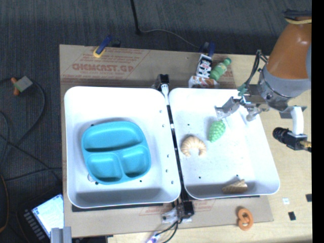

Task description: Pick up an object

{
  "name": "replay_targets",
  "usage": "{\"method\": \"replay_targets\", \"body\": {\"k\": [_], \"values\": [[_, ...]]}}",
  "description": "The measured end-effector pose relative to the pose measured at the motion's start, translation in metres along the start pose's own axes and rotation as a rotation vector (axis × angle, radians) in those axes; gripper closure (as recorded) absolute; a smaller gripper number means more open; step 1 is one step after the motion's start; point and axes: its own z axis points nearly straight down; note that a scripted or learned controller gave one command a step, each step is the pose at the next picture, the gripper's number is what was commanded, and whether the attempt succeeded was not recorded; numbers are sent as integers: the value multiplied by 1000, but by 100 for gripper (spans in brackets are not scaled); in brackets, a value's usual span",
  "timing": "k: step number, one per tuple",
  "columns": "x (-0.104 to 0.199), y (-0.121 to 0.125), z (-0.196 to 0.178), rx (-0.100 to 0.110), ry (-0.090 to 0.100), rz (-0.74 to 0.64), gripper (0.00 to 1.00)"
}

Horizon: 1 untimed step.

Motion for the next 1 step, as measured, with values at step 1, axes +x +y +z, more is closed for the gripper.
{"method": "replay_targets", "body": {"k": [1], "values": [[-13, -21, 160, 0, 0, 1, 0]]}}
